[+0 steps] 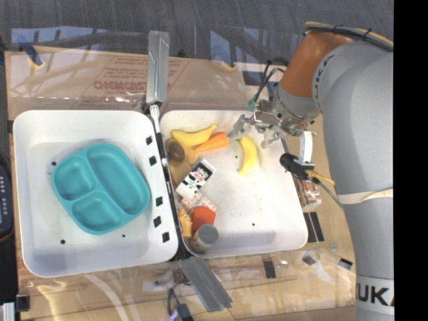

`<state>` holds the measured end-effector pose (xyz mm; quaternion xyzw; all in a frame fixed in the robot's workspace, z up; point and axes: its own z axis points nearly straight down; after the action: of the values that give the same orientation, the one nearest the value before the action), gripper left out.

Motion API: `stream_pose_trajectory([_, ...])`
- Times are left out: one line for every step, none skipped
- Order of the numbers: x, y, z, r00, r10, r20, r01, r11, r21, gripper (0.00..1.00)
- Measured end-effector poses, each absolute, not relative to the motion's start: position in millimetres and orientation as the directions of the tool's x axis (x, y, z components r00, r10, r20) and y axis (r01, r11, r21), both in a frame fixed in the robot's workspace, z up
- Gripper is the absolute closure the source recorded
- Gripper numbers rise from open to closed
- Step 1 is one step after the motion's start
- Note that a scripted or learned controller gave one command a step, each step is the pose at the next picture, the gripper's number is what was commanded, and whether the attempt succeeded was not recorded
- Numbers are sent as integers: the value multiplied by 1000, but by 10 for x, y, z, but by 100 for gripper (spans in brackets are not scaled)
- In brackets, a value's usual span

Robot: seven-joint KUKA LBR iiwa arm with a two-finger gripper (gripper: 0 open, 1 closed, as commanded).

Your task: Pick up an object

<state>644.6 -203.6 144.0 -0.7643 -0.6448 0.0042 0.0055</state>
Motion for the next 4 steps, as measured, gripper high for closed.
stream_pose_trajectory([6400,-1990,910,150,989,0,989,-150,-4,0])
stream_pose_trajectory([6412,-1981,1028,145,989,0,989,-145,-3,100])
stream_pose_trajectory([6579,-1792,928,-220,976,0,976,220,0,100])
stream_pose_trajectory([6596,-1641,1971,-106,994,-3,994,106,9,100])
